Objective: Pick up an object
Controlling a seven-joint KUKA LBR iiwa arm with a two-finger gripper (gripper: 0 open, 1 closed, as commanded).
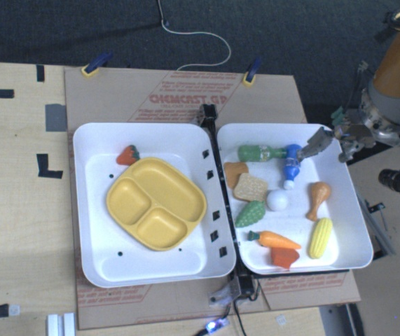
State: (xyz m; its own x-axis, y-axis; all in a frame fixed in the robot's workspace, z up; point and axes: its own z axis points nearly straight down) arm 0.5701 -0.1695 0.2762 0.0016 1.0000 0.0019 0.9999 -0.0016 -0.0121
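We see the gripper [316, 144] poised over the right bin [350, 208] by its far right rim, beside a blue bottle [292, 162]. The left bin [91, 208] holds a yellow divided plate [156, 202] and a strawberry [127, 155].

Dark carpet [80, 12] (white cable [200, 37]) behind plywood bench [17, 187].

Two white bins [87, 187]. Yellow divided plate [156, 203]; red strawberry [126, 155] with green top. Green bottle [259, 152], blue bottle [292, 161] with white cap, white ball [278, 201], tan bread slice [249, 187], dark green pickle [251, 213], orange carrot [278, 240], yellow corn cob [319, 237], brown drumstick [318, 198]. Cardboard [185, 96] with red lettering. Grey gripper [320, 144].
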